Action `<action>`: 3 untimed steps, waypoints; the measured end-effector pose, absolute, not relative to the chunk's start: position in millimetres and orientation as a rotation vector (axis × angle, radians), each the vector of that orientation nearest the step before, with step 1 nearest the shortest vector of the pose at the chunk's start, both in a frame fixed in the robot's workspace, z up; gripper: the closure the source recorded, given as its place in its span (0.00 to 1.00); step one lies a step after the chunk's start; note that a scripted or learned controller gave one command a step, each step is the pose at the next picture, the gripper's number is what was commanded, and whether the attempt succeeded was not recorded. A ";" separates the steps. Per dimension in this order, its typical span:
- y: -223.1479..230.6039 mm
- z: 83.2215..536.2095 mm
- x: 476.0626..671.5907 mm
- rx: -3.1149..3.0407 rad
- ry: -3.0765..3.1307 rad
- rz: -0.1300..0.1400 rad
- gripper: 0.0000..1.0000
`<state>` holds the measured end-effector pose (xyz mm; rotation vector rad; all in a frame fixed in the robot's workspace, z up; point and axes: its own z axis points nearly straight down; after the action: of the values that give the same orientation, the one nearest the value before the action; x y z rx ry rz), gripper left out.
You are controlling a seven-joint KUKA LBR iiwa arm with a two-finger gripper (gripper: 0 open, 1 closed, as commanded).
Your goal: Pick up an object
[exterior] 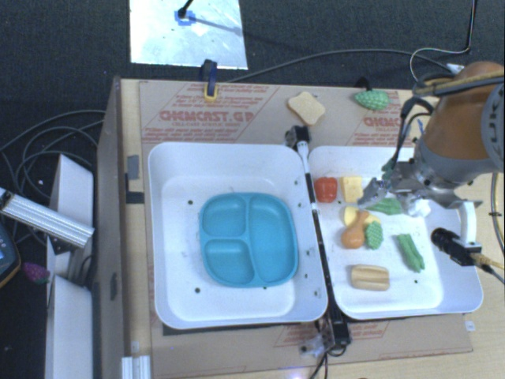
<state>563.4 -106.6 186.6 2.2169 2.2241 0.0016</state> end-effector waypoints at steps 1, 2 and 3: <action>-113.8 84.4 576.0 2.218 2.222 0.002 0.00; -90.7 84.2 558.2 2.219 2.225 0.001 0.00; -88.3 84.1 544.2 2.221 2.223 0.000 0.00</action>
<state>544.2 -88.3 84.1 2.2211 2.2226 -0.0001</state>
